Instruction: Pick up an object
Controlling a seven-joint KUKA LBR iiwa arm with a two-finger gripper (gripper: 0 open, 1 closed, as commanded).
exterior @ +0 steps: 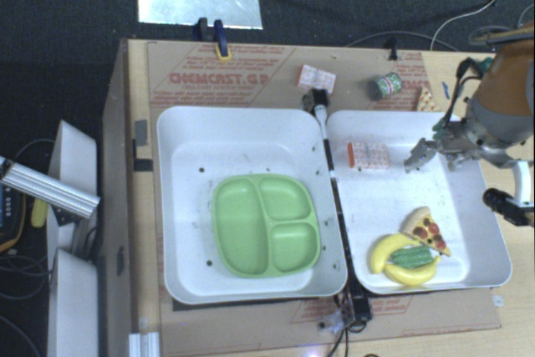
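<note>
Two shallow white bins side by side on a brown bench, with the right bin [468, 205] taken as the landmark. Reaching over its upper right rim, the grey arm [506, 96] with the orange band, ending in the gripper [436, 153], fingers spread apart with nothing between them, poised above the bin's upper part. Just left of the gripper, near the bin's upper left corner, a small white and orange packet [369, 154], lying flat and apart from the fingers. Down in the bin's lower part, a yellow banana [386, 251] touching a green pod-like toy [414, 257], and a pizza slice [425, 228] resting against both. Left of the landmark, the left bin [180, 180] holding a green divided plate [266, 225]. Beyond the landmark's upper rim, on the bench, a small green can [387, 84] and a white tag [317, 79].
</note>
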